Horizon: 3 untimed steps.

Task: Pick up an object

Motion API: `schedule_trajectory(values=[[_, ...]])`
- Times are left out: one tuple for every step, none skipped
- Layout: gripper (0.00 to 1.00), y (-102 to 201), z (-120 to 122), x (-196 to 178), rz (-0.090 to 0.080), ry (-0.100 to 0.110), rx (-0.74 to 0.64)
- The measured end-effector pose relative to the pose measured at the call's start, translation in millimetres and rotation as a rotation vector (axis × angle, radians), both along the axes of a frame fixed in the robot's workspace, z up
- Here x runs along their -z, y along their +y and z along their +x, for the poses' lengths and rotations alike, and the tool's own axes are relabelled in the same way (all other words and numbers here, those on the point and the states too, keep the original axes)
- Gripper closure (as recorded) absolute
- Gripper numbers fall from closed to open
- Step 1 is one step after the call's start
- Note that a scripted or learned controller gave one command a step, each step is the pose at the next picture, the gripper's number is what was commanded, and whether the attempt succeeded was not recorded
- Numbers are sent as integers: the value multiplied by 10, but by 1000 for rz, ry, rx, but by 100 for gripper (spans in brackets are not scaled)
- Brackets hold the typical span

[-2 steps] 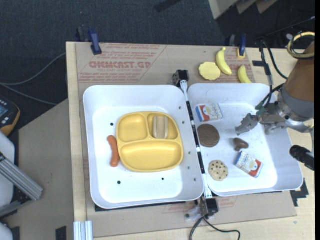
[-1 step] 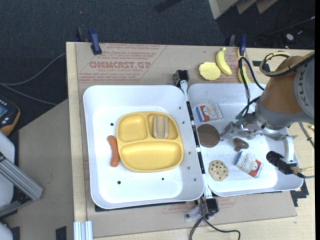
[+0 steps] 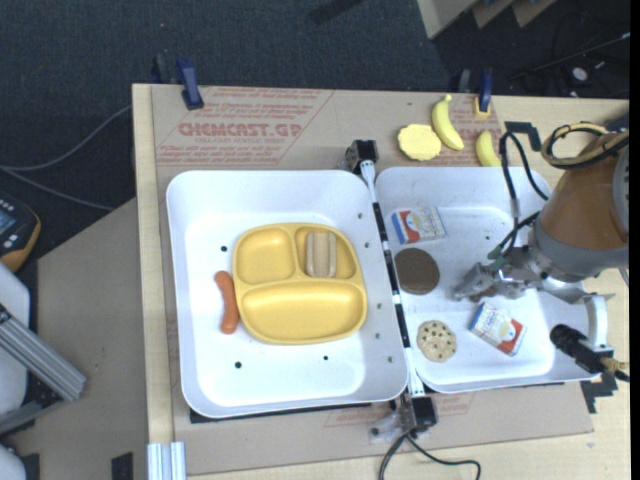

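Two shallow white plastic bins with rounded corners sit side by side on a pale board printed with red lettering. The left bin (image 3: 200,298) holds a glossy yellow divided plate (image 3: 298,282) with three compartments; a tan, ridged bun-like piece (image 3: 320,253) lies in its upper right compartment. An orange hot dog (image 3: 228,301) lies on the bin floor just beside the plate's left edge, well apart from the arm.

In the right bin (image 3: 465,193) a flat white carton with a red and blue label (image 3: 417,225) lies near the upper left, a round brown disc (image 3: 417,270) sits against the divider side, a pale chocolate-chip cookie (image 3: 436,340) rests near the lower left corner, and a small white packet with blue and red print (image 3: 497,328) lies tilted toward the lower middle. Bare floor is left in the upper right of this bin.

The gripper (image 3: 480,283) hangs low over the bin's middle, pointing left, between the disc and the packet. The packet sits just below and right of its tip, the disc just left. Whether its grey metal fingers are spread or closed cannot be told, and nothing visibly sits between them.

Outside the bins, at the board's top right edge, lie two yellow bananas (image 3: 447,123) and a ruffled yellow piece (image 3: 419,142).
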State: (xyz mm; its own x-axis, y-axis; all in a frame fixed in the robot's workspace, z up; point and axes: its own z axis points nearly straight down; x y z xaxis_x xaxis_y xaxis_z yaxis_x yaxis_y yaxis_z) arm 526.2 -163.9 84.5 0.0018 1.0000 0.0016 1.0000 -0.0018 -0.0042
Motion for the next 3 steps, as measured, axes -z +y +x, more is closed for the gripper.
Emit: schedule_trajectory(values=[[100, 7, 19, -102, -1, -5, -1], [100, 546, 566, 3, -2, -9, -8], [100, 1076, 565, -1060, -1, -12, -8]])
